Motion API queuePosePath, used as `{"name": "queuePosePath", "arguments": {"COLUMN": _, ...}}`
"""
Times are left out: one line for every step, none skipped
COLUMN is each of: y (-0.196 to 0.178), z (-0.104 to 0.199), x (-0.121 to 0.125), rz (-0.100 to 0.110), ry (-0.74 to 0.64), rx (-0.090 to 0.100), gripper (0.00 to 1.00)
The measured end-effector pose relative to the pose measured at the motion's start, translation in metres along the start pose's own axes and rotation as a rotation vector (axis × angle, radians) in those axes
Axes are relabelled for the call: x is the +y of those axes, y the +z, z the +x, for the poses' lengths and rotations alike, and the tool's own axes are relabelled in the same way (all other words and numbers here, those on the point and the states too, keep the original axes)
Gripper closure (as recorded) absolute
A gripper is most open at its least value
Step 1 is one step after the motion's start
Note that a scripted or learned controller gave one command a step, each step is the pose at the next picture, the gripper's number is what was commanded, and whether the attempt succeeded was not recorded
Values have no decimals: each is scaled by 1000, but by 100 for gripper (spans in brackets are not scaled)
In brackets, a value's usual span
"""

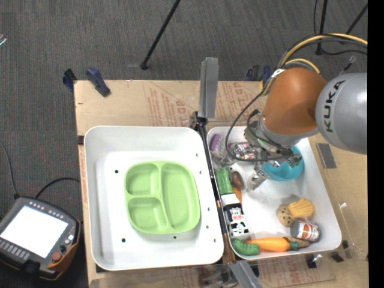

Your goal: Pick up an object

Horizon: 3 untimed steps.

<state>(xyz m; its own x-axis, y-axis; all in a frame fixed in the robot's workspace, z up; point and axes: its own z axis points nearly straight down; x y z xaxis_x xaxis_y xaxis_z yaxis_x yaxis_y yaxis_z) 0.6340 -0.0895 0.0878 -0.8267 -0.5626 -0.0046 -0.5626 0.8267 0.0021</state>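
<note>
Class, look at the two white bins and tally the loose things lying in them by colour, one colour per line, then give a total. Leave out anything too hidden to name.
Green: 3 – divided plate, long green item, small green piece
Orange: 1 – carrot
Yellow: 1 – ridged toy
Teal: 1 – round thing
Black and white: 1 – box
Red-labelled: 1 – can
Total: 8

A grey arm (345,110) with black KUKA lettering ends in a rounded orange band (292,101). Yellow and black cables (312,44) arch over the band. Below it sits the hand (258,167), dark metal with thin wires.
</note>
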Motion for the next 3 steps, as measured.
{"name": "queuePosePath", "arguments": {"y": 0, "z": -8, "x": -7, "rz": 1, "ry": 160, "rx": 0, "gripper": 0}}
{"name": "queuePosePath", "arguments": {"y": -1, "z": 58, "x": -27, "rz": 3, "ry": 255, "rx": 2, "gripper": 0}}
{"name": "queuePosePath", "arguments": {"y": -2, "z": -11, "x": -1, "rz": 6, "ry": 284, "rx": 9, "gripper": 0}}
